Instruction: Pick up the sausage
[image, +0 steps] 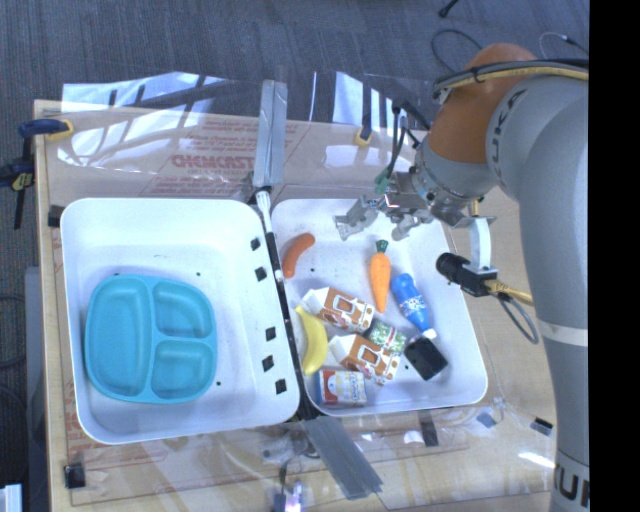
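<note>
Camera view: sausage (296, 253) lies at the top-left of the right bin (462, 345), close against the divider wall, well apart from the carrot (380, 280) and cartons (343, 310). End effector (378, 221) hovers over the bin's upper edge, fingers spread and grasping nothing, offset right of the sausage. Risk: the left finger could clip the wall on descent, or the smooth curved sausage could roll or squirt out as the fingers close.

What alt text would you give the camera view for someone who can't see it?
The gripper hovers open over the right bin, right of the sausage lying near its left wall. Carrot, banana and cartons lie nearby; the left bin holds a blue tray.
</note>
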